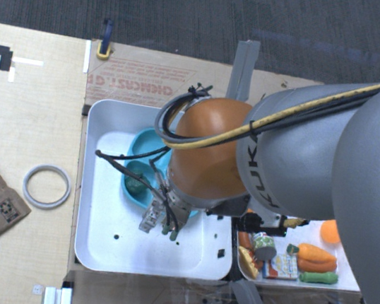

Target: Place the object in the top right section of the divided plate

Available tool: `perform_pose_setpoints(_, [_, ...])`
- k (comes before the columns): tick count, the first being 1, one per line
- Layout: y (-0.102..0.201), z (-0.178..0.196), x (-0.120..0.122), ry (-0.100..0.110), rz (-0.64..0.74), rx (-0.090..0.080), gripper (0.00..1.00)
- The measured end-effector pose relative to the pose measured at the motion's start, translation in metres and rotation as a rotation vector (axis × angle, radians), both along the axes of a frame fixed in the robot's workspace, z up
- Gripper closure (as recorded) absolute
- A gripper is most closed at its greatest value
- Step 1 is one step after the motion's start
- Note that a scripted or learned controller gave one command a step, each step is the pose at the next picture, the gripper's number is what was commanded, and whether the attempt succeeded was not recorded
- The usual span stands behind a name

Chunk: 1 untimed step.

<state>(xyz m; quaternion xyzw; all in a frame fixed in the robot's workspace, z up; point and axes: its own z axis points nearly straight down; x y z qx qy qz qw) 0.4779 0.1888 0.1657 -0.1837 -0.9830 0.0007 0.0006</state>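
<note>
At centre frame the end effector [159,223] hangs over the floor of the left white bin [90,239], just below the teal divided plate [142,161]; whether it is parted or closed cannot be told, and nothing shows between its tips. The plate lies flat in the bin's upper middle, largely hidden under the orange wrist band [208,150]. Toy foods, a carrot [317,258] among them, lie in the right bin [348,280] at lower right.

even overhead light, soft shadows, slightly soft focus throughout.
</note>
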Motion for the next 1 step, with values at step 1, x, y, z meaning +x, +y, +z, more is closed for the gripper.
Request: perform_pose_setpoints(1, [0.0402,0.1223,0.0004,-0.002,-0.14,0.0,1.0])
